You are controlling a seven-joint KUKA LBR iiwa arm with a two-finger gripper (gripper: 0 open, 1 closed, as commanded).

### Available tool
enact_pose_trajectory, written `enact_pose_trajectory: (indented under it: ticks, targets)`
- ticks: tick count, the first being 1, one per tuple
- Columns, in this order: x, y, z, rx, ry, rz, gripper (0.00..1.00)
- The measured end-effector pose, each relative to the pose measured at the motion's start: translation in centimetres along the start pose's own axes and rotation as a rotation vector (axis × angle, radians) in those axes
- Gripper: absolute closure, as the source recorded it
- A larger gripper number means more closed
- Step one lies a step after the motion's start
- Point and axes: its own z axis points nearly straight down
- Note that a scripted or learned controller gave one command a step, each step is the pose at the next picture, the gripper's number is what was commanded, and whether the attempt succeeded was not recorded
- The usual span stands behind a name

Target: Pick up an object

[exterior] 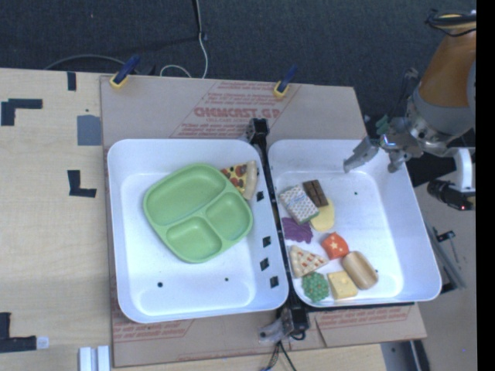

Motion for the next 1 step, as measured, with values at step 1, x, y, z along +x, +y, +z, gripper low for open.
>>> enact_pose_trajectory:
  ticks: [1]
  targets:
    - [5.79, 2.54, 14.17, -0.004, 0.003, -0.001, 0.0]
